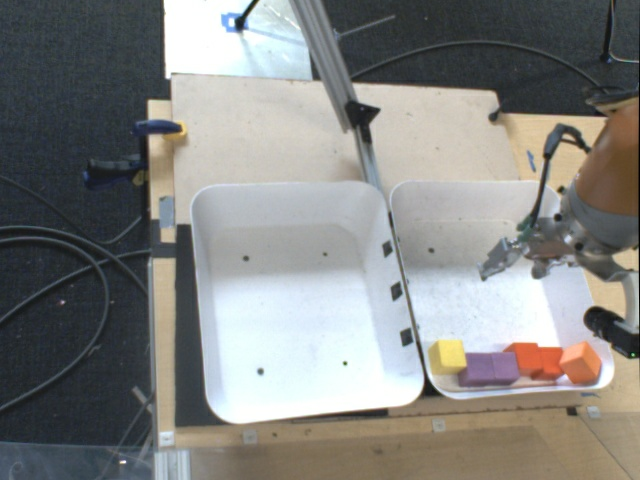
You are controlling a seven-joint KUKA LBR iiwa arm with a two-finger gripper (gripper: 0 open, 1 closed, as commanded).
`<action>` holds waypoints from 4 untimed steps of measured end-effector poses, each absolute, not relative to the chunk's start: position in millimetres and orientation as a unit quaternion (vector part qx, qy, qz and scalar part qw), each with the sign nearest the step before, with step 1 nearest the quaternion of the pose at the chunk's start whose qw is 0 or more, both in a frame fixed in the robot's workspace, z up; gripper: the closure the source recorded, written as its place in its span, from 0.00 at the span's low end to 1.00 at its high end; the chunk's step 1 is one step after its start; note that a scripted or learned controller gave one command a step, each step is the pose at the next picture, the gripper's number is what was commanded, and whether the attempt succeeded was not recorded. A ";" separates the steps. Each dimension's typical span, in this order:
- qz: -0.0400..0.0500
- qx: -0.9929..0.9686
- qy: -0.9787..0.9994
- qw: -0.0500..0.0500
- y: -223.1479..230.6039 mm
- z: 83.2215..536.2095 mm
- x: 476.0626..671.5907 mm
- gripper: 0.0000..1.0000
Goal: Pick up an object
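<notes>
We see four blocks in the right bin [470,208], all lined up along its near wall: a yellow block [448,355] at the left end, then a purple block [489,369] touching or just beside it, then a red-orange block [534,359], and an orange block [581,363] at the right end, near the bin's near-right corner. The purple and red-orange ones overlap from our angle; we can't say whether one leans on the other. The orange block sits slightly tilted vs. the rest.

Above them, approx. mid-bin and toward its right side, we see the gripper [497,262]. It hangs over bare bin floor, well apart from the row of blocks. Nothing shows between its fingers, so it's carrying nothing. The fingertips point left and a bit down, but they're small and blurred, so we can't tell whether they stand open or closed. Behind it, the arm's grey wrist and orange band [610,158] come in from the right edge.

The left bin [290,208] sits just beside the right one, their inner walls touching or nearly so, w/ small dark marks along the shared wall. Both bins rest on a tan board [270,128]. A slanted metal pole [330,58] crosses the board from the top and ends near the gap between the bins. At the board's left edge we see a blue-and-yellow clamp [150,128]. Black cables [60,268] loop on the dark carpet to the left.
</notes>
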State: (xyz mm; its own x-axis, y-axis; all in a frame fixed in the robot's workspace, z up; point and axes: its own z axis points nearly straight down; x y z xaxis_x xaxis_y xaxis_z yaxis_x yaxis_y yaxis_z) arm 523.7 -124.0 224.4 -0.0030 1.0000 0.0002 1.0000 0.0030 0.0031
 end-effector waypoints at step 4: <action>-0.002 0.708 0.706 -0.002 -159.0 123.6 506.7 0.00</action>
State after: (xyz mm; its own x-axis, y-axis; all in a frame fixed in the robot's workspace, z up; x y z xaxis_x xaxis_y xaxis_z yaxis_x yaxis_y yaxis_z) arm 506.7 -159.0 123.6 0.0020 1.0000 0.0007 1.0000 -0.0020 -0.0060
